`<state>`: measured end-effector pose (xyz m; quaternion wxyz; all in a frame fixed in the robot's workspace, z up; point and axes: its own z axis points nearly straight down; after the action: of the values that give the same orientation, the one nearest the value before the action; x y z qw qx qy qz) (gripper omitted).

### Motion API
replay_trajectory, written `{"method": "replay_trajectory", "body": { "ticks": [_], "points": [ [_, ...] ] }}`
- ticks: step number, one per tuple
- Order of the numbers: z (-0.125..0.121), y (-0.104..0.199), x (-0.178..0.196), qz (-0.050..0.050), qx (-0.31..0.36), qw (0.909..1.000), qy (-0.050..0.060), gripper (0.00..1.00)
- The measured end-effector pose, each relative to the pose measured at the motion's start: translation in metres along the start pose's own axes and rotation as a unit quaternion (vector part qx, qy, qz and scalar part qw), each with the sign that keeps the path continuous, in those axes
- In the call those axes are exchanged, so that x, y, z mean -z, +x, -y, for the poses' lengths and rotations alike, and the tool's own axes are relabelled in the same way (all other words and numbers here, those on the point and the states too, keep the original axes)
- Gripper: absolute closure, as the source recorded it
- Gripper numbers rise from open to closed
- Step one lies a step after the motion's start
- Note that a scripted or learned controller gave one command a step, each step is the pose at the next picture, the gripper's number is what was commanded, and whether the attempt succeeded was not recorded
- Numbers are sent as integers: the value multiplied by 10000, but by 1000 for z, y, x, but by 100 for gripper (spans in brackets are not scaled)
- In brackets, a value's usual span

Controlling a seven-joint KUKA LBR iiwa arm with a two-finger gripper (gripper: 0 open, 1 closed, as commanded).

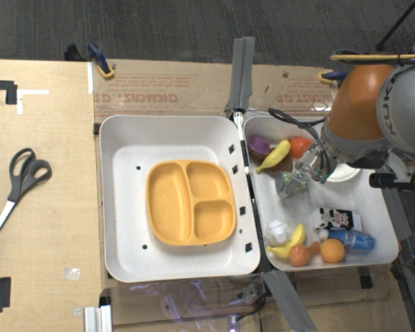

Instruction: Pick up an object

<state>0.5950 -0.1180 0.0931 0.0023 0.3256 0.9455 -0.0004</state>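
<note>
Camera view: gripper point(295, 180) low in right bin point(380, 249), near bin's centre. Cannot tell whether anything is grasped.

Yellow banana point(274, 155) at gripper's 11 o'clock, purple item point(260, 144) just beyond it. Orange point(332, 250) and blue bottle point(355, 239) at 4 o'clock, second banana point(290, 241) at 6.

Left bin point(117, 206) holds orange divided plate point(191, 202). Scissors point(17, 185) far out at 9 o'clock, on bench point(41, 116).

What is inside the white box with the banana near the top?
The right bin holds a banana beside a purple toy, a second banana, an orange, a blue bottle and more. The arm covers the bin's far corner.
</note>
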Motion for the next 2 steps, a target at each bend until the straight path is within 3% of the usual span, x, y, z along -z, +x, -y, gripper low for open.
{"method": "replay_trajectory", "body": {
  "ticks": [1,2],
  "points": [
    [-47,-24,0,-23,-1226,9925,7,0],
    [-45,-31,-1,-35,-341,9994,24,0]
  ]
}}
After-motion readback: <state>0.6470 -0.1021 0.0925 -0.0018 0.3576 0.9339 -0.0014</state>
